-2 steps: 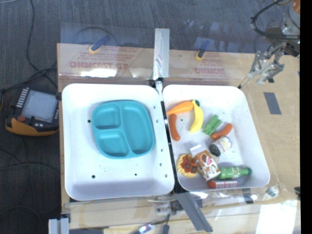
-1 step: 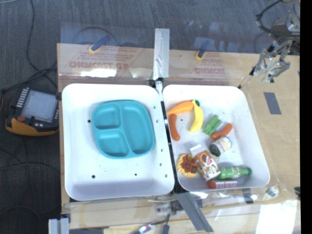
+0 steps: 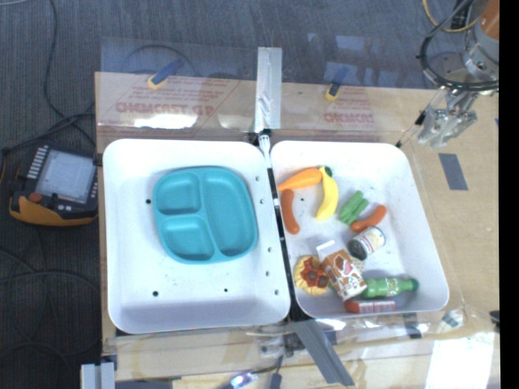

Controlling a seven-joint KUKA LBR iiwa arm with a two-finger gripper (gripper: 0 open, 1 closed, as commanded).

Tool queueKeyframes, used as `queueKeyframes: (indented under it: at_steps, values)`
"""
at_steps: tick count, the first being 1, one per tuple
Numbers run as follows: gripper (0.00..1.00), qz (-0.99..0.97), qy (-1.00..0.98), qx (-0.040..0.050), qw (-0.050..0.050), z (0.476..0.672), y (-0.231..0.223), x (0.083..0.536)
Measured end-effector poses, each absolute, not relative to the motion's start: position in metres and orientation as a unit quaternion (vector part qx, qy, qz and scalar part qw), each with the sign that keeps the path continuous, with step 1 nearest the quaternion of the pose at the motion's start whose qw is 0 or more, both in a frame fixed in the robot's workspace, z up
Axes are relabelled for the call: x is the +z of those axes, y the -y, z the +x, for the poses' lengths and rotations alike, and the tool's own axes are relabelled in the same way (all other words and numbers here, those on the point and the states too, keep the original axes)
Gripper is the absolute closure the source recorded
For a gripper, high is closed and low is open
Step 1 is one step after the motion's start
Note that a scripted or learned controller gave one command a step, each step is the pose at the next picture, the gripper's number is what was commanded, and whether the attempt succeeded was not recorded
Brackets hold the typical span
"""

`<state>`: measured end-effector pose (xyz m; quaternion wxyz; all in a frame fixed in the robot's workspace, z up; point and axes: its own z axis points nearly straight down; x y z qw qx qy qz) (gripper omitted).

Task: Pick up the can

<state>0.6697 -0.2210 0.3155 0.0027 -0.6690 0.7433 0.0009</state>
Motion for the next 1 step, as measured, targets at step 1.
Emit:
queueKeyframes:
  at_steps: [1]
  values:
    - [1.0, -0.761, -0.648, -0.0001, 0.004, 0.6686, 0.2207, 0.4245]
